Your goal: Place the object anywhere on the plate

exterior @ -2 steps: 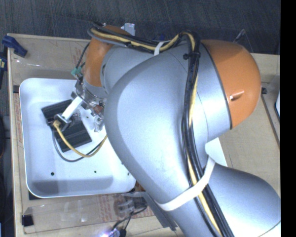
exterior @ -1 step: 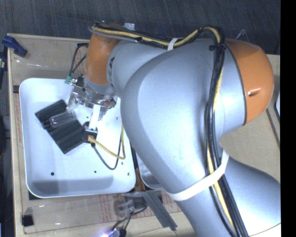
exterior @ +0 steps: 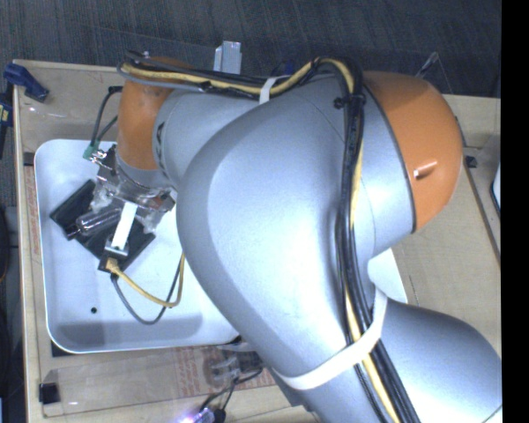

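The object and the plate named in the task cannot be identified with certainty: the bulk of the arm [exterior: 317, 236] covers most of the bench, and we can see no plate. We do see the white bin [exterior: 70, 324] at the left of the scene, with its near-left floor bare apart from one small dark speck [exterior: 94, 309]. The gripper [exterior: 115, 223] hangs over the far-left part of this bin, its black body slanting from far-left to near-right. Whether anything lies beneath or within it we cannot tell, and the same goes for its jaws, whose state is hidden. A yellow cable [exterior: 145, 307] loops from the gripper toward the near side. We judge that the coming move turns on what lies directly below the gripper, a relation hidden here.
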Robot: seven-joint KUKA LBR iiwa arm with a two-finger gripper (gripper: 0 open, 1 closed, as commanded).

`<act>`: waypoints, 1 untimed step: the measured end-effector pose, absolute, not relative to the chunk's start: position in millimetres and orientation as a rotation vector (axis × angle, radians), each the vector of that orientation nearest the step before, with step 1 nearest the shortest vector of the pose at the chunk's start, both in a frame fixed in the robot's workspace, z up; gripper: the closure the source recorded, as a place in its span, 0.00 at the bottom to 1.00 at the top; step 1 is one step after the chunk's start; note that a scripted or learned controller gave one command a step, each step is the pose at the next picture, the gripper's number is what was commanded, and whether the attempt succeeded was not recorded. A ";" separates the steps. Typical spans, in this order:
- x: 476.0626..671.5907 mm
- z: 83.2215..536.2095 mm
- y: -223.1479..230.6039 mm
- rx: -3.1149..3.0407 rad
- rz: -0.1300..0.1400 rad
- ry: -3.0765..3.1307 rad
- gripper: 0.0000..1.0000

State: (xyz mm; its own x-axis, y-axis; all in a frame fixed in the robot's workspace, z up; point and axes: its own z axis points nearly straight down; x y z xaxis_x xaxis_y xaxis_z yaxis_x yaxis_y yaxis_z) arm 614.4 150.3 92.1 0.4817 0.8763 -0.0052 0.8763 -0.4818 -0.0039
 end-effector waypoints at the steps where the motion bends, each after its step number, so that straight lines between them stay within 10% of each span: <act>1: 614.3 101.7 149.3 -2.700 0.015 -1.602 1.00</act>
State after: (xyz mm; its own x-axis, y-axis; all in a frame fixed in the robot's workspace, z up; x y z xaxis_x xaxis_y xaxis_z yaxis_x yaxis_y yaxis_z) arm 614.3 149.3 101.7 0.4793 0.8776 -0.0075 0.8776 -0.4794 -0.0066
